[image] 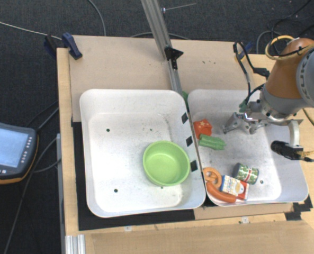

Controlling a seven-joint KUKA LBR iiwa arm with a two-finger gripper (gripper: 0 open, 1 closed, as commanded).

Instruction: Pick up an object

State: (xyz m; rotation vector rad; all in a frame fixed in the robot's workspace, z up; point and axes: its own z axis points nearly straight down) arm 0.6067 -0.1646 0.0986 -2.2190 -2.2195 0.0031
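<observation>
A light wooden bench (119,62) carries two shallow white bins side by side on a black mat (82,216), the left bin (93,142) touching the right bin (284,192) along their shared edge. A blue clamp (72,45) grips the bench's far left corner. A slanted metal pole (159,30) crosses the far part, meeting the bins' join.
</observation>
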